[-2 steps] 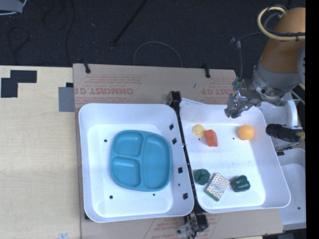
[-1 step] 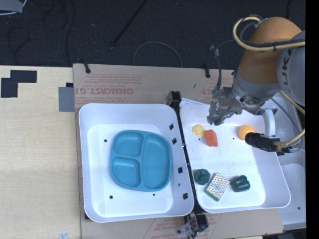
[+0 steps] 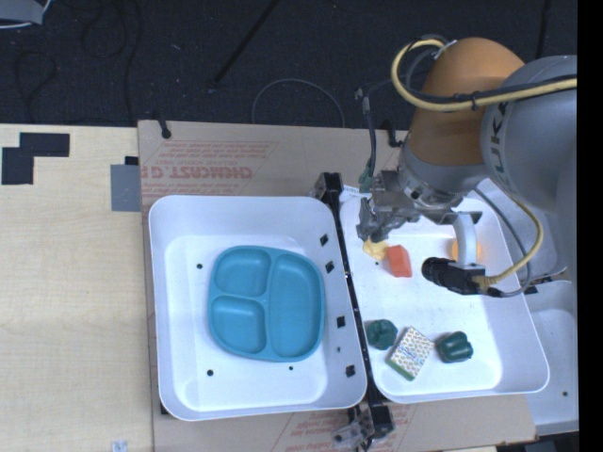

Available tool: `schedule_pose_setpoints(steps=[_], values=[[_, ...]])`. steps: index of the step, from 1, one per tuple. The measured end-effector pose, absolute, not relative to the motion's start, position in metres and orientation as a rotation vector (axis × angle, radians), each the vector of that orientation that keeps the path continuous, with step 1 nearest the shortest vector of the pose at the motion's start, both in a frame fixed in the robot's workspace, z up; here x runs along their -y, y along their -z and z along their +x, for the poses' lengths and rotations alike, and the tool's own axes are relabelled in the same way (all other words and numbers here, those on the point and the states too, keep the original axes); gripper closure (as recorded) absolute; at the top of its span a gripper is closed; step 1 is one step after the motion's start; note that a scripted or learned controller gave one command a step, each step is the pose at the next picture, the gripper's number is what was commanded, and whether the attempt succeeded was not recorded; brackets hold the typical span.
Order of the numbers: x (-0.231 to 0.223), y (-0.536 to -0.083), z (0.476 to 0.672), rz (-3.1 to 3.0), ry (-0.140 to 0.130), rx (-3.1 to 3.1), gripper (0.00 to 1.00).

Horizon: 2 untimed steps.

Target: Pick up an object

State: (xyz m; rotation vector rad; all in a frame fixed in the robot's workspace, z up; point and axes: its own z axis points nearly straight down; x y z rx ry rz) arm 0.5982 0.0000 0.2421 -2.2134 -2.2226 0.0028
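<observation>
In the camera view, the gripper (image 3: 377, 236) hangs low in the right bin (image 3: 513, 370), just above a small yellow piece (image 3: 376, 250) beside an orange block (image 3: 399, 261). I cannot tell its jaw state. The step looks like reaching; next comes closing and lifting.

The two shallow white plastic bins (image 3: 247, 217) are showing a smooth, faintly glossy finish. The turquoise divided plastic plate (image 3: 266, 302) is looking smooth and matt. The pale wooden bench top (image 3: 66, 281) is appearing matt. At three o'clock, the grey arm's casing (image 3: 537, 130) and its orange band (image 3: 462, 92) are gleaming like smooth plastic.
</observation>
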Motion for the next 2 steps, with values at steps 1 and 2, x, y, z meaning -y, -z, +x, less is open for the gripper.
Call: schedule_pose_setpoints(steps=[1, 2], values=[[-0.055, -0.244, 0.577, -2.212, -0.003, 2.223, 1.0], [-0.103, -0.246, 0.562, -2.212, -0.004, 2.223, 1.0]])
